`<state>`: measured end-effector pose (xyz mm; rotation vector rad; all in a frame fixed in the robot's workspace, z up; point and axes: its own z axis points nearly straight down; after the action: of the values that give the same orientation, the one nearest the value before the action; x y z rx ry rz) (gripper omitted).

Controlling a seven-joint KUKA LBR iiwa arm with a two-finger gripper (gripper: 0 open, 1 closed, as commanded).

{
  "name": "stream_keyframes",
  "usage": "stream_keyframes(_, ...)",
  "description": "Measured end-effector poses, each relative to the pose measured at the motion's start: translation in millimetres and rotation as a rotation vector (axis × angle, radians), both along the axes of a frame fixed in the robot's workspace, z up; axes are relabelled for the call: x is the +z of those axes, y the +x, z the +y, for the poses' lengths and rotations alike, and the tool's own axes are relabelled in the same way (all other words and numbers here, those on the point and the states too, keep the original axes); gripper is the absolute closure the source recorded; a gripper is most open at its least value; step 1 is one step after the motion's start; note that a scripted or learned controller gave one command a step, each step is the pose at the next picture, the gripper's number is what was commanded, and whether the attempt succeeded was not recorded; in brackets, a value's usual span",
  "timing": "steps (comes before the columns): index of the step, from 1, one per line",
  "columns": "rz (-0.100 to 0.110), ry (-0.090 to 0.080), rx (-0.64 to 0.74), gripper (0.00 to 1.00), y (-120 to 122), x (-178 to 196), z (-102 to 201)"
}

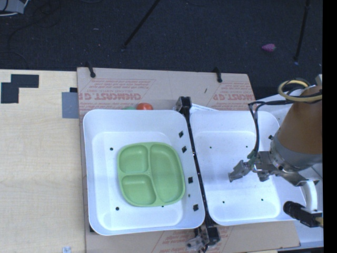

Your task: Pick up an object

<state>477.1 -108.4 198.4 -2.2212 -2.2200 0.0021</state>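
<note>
Colours/patterns, camera view:
- Plate [151, 174]: pale green, plain, 3 compartments same shade.
- Left bin [100, 141] & right bin [221, 130]: white w/ small black dots.
- Divider clamp [190, 162] betw. bins: black.
- Cardboard sheet [158, 88]: tan w/ red print.
- Bench top [37, 167]: light wood grain; black & grey square patches.
- Arm [300, 130]: orange band, grey below.
- Gripper [239, 172]: grey metal.
- Ball [144, 107] behind left bin: red-orange.
- Floor [158, 25]: dark carpet; small purple object [269, 47].
</note>
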Motion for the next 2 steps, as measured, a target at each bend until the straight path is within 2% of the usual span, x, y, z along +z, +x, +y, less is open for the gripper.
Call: stream_keyframes(2,0.007,0.003,0.000,0.00,4.0,-105.1,10.0)
